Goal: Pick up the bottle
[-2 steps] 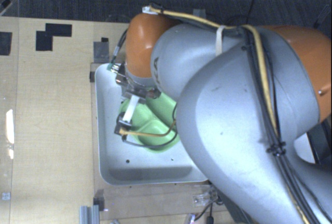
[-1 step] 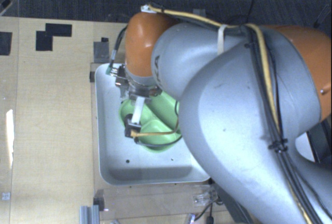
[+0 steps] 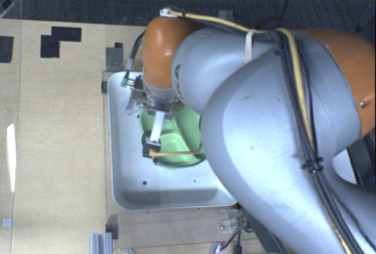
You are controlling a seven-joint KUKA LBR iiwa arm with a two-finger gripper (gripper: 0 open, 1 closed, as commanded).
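The arm reaches down into the white bin (image 3: 126, 182), and its bulk covers most of the bench. My gripper (image 3: 156, 107) hangs below the orange band, in the far half of the bin. It sits right over a pale green thing (image 3: 178, 136) with a rounded edge, probably the bottle, which lies on the bin floor. The wrist and the grey arm hide most of the green thing, so only its near left part shows. I cannot see whether the gripper touches it.
The bin's near left floor (image 3: 147, 188) is bare white. The bin walls rise at the left and the front. Tan bench top (image 3: 59, 129) extends to the left, with black marks (image 3: 59, 41) at the back.
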